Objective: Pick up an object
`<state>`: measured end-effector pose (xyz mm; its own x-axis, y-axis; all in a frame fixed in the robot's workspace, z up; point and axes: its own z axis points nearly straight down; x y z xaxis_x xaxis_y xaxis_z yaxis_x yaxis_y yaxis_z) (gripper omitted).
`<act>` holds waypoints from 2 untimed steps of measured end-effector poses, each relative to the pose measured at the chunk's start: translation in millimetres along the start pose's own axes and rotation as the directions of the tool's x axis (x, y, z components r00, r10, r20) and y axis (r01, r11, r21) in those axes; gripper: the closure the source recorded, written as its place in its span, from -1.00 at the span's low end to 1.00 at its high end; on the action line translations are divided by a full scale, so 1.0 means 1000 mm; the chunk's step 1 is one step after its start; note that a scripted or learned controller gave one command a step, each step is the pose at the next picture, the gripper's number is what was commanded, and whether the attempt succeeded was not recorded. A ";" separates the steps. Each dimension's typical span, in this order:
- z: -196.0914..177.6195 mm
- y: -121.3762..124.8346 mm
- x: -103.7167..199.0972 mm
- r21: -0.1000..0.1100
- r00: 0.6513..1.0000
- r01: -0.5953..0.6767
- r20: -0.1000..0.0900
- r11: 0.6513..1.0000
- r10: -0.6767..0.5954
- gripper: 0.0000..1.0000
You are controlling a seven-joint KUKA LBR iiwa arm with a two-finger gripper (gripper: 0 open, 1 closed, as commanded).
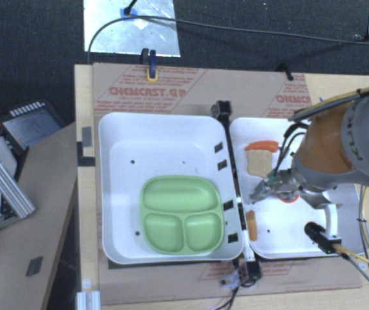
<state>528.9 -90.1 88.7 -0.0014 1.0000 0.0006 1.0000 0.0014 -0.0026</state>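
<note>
My gripper [266, 189] hangs low over the middle of the right bin [287, 245], on the end of the grey arm with its orange band [326, 141]. Just behind it lies a tan bread-like slice [259, 163], and behind that an orange-red sausage-shaped piece [262, 146]. A small red object [289, 197] peeks out from under the wrist, mostly hidden. By the bin's left wall rests a short brown-orange stick [251, 225]. Nothing shows in the gripper's grasp.
The left bin [116, 173] holds a green divided plate [181, 213] toward its front. A black divider strip [231, 173] runs between the bins. A black-and-white fitting [320, 233] sits at the right bin's front right. Cables cross the back.
</note>
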 end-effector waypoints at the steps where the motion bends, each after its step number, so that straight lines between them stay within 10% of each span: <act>1: -0.013 0.001 0.000 -0.005 1.000 0.000 0.001 1.000 0.000 1.00; 2: -0.056 0.002 0.002 -0.008 1.000 0.002 0.001 1.000 -0.002 1.00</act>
<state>530.6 -88.6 145.1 -0.0034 1.0000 -0.0006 1.0000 0.0034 0.0054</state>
